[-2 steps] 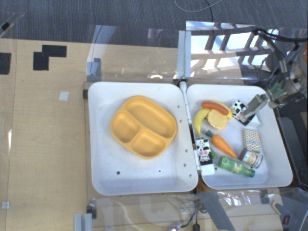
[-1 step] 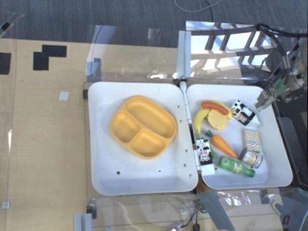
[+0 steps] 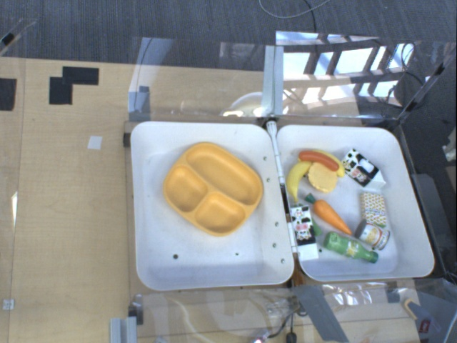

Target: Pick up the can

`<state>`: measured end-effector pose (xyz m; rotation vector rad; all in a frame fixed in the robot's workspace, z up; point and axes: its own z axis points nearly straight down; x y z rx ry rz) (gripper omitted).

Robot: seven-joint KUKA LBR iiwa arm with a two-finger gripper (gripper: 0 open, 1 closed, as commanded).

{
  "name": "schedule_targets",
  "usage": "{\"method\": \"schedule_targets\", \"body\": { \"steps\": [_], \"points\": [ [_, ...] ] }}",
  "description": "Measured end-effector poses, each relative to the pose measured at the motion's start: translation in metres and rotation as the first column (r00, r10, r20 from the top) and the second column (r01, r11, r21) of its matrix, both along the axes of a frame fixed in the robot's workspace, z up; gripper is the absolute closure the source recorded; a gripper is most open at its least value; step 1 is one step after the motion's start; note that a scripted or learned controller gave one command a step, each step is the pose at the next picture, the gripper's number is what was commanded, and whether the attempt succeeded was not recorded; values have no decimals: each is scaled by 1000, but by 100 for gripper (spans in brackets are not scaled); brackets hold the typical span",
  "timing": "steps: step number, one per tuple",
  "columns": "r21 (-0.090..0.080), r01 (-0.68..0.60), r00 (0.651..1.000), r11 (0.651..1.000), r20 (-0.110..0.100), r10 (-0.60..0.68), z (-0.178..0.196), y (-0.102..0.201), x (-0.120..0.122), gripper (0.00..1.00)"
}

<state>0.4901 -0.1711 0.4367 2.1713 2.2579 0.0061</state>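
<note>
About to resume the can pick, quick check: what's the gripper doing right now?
Gripper: not in this frame, so its state cannot be told. The can lies untouched in the right bin.

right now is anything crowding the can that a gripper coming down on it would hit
Yes. The can lies in the right bin, hemmed in closely: the green bottle lies against its lower left, a patterned box sits just above it, and the carrot is to its left. Nothing lies on top of it.

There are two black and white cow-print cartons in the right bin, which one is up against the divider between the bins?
The lower cow-print carton, lying by the divider beside the carrot. The other cow-print carton sits near the bin's back, right of the sausage.
</note>
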Motion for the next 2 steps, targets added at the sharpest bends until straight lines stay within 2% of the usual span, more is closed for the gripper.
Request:
{"method": "schedule_targets", "body": {
  "steps": [1, 2],
  "points": [
    [-3, -8, 1000, 1000, 8, 8, 12, 1, 2, 100],
    [-3, -8, 1000, 1000, 8, 8, 12, 1, 2, 0]
  ]
}}
